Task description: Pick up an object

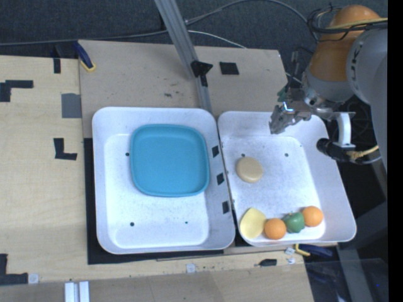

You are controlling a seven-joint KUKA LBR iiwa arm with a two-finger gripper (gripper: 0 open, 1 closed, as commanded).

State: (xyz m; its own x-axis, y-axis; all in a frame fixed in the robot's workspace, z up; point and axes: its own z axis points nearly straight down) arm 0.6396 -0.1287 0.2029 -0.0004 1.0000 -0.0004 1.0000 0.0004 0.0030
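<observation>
Camera view: gripper [279, 123] above right bin [327, 168]

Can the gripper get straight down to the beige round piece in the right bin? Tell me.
Probably yes: the beige round piece lies alone on bare floor, and the gripper hovers nearby with nothing between.

Reaching in from the right, grey arm [371, 55] with orange band above the wrist bent downward. Gripper [279, 126] hanging over the far edge of the right bin [327, 187], pointed down and leftward, nothing visible between its tips.
</observation>
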